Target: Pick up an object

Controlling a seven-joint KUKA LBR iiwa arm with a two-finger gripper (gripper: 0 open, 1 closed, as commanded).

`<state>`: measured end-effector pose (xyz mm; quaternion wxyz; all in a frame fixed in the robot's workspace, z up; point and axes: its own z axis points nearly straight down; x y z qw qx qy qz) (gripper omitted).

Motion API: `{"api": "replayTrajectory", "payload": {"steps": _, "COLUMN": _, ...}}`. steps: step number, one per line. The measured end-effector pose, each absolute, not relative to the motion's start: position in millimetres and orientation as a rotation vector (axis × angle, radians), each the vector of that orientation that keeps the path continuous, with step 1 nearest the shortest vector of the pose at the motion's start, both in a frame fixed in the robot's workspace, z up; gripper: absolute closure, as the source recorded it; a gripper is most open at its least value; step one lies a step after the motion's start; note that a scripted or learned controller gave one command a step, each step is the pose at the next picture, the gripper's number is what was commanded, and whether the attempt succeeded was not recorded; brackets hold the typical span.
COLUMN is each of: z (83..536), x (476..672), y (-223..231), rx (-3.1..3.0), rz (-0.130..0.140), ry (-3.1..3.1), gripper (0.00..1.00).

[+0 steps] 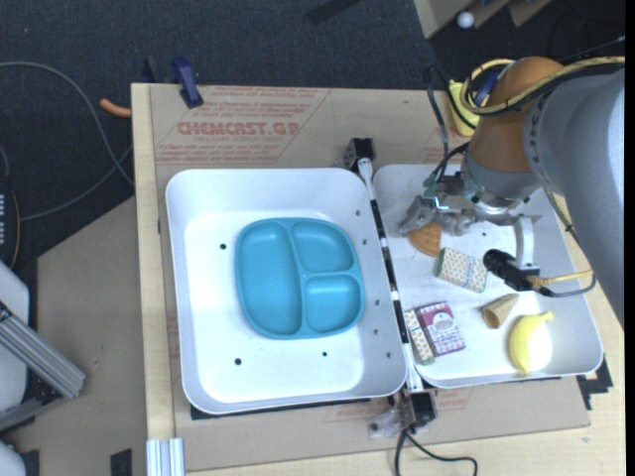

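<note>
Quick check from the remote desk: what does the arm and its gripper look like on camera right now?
The arm is a thick grey cylinder with an orange band above the wrist. Black and yellow cables run along it. The gripper is small, metallic grey.

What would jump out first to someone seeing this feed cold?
Probably the blue divided plate, lying alone in the middle of the left bin. Next, the grey arm with its orange band reaching in from the right, its gripper low over the far end of the right bin, by a brown round piece. The yellow lemon-like fruit sits at that bin's near right corner.
</note>
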<state>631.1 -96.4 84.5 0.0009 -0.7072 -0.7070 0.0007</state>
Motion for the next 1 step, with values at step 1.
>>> {"api": "replayTrajectory", "payload": {"steps": 1, "z": 95.2, "x": 631.9, "y": -96.0, "rx": -2.221, "rz": 0.001, "ry": -2.223, "gripper": 1.00}}
